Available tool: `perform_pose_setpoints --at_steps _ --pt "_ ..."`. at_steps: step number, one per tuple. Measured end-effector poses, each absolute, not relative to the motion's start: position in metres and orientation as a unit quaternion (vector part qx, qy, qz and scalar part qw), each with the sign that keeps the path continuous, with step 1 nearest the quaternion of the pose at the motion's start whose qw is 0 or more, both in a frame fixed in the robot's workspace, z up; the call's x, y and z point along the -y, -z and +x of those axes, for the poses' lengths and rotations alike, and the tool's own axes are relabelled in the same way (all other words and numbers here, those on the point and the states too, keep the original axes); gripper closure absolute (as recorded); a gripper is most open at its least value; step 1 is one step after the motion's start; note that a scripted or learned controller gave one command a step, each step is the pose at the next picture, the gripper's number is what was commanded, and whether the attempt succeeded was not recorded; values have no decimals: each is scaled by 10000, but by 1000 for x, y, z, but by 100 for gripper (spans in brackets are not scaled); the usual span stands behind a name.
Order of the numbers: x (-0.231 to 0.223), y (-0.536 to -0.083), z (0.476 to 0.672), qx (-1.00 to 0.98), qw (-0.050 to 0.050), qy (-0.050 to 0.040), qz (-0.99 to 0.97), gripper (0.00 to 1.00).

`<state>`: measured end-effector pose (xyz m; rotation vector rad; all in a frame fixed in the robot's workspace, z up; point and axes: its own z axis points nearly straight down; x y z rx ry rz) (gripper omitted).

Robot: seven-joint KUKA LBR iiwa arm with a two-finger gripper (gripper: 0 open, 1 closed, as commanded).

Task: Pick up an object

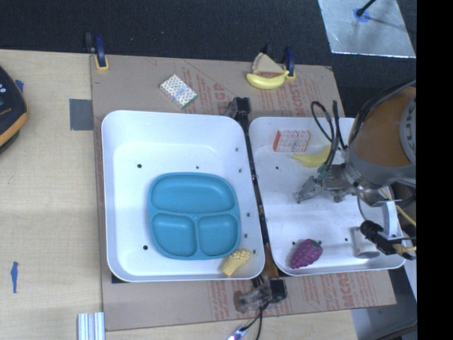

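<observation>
Two white bins sit side by side on the table; the right bin (283, 257) holds the likely targets. The gripper (311, 190) hangs low over the middle of that bin, and whether its fingers are apart or together I cannot tell at this size. Nearest it is a yellow banana-like piece (311, 159), just on its far side, curved and smooth. A purple grape bunch (306, 253) lies near the bin's near wall, knobbly and rounded. A small pink-and-white box (291, 141) rests by the far wall. To do this step well, I judge the arm should centre squarely over one item, straddle its narrow width, and descend fully before closing.
</observation>
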<state>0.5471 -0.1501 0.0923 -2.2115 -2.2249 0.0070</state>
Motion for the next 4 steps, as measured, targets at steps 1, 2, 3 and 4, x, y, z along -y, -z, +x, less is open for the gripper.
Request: perform_pose_setpoints --at_steps 1,2,3,4 --pt "178 -99 637 7088 4 -6 -7054 0" --pt "211 -93 656 7084 14 -3 -7058 0" --pt "212 -93 583 7088 10 -16 -7054 0" --pt "196 -92 645 7085 8 -4 -7057 0"
